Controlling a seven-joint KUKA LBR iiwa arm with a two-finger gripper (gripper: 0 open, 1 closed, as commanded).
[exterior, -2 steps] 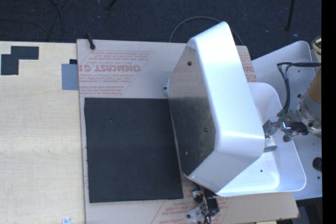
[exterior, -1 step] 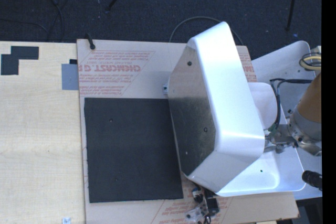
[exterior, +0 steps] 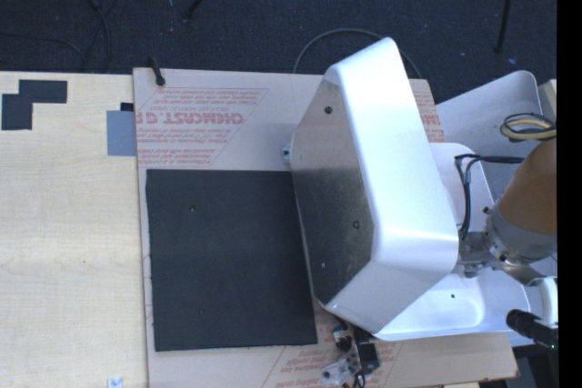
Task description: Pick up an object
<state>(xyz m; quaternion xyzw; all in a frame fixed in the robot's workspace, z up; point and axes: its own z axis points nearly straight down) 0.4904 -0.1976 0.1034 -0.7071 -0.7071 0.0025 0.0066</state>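
So the big white bin (exterior: pixel 400 150) is tipped way up on its edge, with its grey underside (exterior: pixel 336 204) facing the left of the camera view and its lower corner sitting on another white bin (exterior: pixel 446 313) underneath. The arm (exterior: pixel 527 213) comes in from the right, orange band and all, and its wrist end sits right against the tipped bin's right edge about halfway down. Honestly I can't tell whether the jaws are open or closed, that spot is hidden by the bin wall.

The only loose stuff I can spot is a little clump of small objects (exterior: pixel 353 361), dark and pale bits, too small to name. It lies at the front edge of the desk (exterior: pixel 64 223), just below the bin's lower corner, down and to the left of the wrist and clearly apart from it. Left of all that there's a black mat (exterior: pixel 223 259) lying flat on a cardboard sheet (exterior: pixel 200 118).
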